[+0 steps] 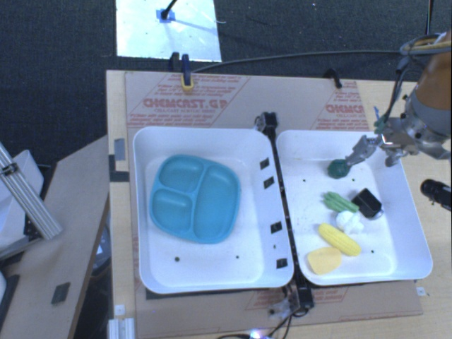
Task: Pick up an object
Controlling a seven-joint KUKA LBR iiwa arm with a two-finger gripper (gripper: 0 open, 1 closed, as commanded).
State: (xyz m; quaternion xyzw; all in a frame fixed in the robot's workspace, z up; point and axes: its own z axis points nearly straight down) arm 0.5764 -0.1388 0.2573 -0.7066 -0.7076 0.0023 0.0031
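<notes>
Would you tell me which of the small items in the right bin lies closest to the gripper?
The dark green round item, at the gripper tip; the green pod, black block, white piece, corn and yellow piece lie farther toward the bin's front.

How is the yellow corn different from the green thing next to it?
The corn is yellow, while the green vegetable is green. The corn looks thicker and a bit longer; the green vegetable is slimmer. The corn lies nearer the front of the right bin, while the green vegetable lies farther back, beside a black block. Both are toy foods lying slantwise in that bin.
</notes>
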